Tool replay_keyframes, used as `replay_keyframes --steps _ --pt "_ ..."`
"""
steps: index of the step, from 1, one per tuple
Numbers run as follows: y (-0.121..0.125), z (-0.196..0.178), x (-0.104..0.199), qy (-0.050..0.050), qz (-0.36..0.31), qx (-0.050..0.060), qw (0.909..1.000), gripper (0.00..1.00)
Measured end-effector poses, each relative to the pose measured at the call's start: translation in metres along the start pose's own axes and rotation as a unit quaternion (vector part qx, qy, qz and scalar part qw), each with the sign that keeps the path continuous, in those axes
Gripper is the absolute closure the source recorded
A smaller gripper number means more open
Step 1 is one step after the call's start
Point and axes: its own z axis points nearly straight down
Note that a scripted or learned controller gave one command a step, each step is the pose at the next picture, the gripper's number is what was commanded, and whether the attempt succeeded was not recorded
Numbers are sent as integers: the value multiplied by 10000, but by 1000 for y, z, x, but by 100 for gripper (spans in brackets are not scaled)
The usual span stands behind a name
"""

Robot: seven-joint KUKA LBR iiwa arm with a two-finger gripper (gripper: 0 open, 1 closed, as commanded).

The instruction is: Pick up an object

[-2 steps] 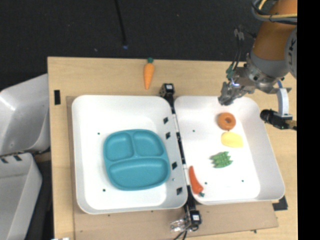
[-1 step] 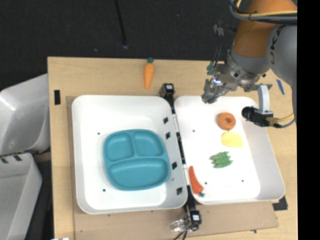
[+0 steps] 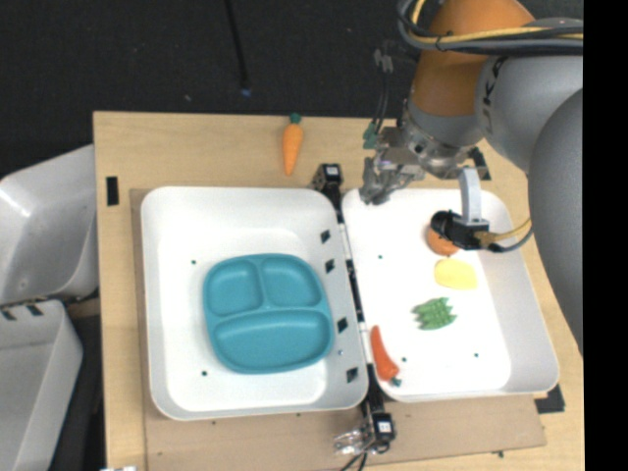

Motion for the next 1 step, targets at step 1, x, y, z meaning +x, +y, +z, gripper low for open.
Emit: replay_keyframes --steps 1 --pt "2 -3 59 4 -6 -12 10000 100"
